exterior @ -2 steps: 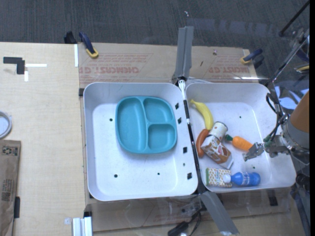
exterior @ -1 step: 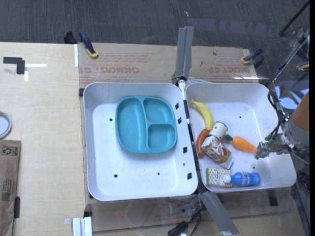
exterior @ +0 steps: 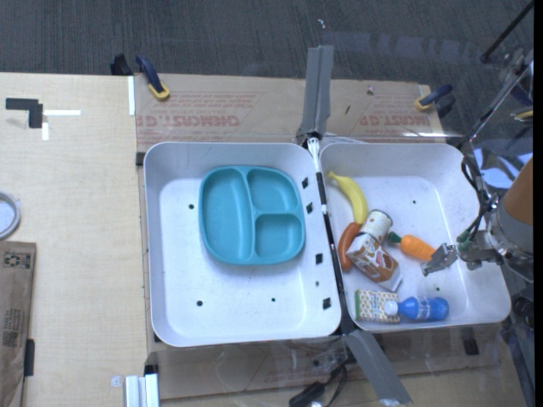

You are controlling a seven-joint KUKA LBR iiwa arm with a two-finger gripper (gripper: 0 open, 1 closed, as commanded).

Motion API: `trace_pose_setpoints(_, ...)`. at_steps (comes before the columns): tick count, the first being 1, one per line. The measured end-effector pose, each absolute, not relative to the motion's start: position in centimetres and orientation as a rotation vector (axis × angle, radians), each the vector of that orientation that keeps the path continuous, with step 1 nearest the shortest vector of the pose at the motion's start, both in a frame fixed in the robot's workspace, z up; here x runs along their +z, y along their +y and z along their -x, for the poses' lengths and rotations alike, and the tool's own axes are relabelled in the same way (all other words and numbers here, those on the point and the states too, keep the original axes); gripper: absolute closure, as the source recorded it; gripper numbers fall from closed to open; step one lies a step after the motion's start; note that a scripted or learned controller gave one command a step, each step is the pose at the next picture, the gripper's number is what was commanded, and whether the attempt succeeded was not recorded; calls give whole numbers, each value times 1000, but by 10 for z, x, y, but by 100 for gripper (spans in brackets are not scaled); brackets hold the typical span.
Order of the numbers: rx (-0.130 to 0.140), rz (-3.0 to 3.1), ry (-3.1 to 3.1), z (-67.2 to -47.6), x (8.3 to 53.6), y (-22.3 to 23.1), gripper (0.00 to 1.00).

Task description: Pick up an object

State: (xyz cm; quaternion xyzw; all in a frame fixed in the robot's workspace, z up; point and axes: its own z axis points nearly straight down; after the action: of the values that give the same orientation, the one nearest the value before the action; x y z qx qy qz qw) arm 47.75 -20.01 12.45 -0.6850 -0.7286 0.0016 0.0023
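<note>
— where's the gripper [exterior: 439, 259] from your end?

— i see it low over the right bin [exterior: 424, 189], near that bin's right side, just right of the carrot [exterior: 416, 246]. nothing sits between its fingers; i can't tell if they're apart or together.

— and the objects?

— all in the right bin: banana [exterior: 351, 195] at the top, a brown carton [exterior: 372, 257] mid-left, a blue bottle [exterior: 417, 309] along the bottom. the left bin [exterior: 170, 295] holds a teal divided plate [exterior: 252, 214].

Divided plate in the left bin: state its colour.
Teal-blue; the divided plate shows best in the camera view.
</note>
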Motion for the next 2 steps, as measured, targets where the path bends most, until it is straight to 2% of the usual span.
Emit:
trace_pose_setpoints(1,-3,2039,-2381,-490,116,-218,0)
trace_pose_setpoints(2,-1,2043,-2382,-490,124,-219,100)
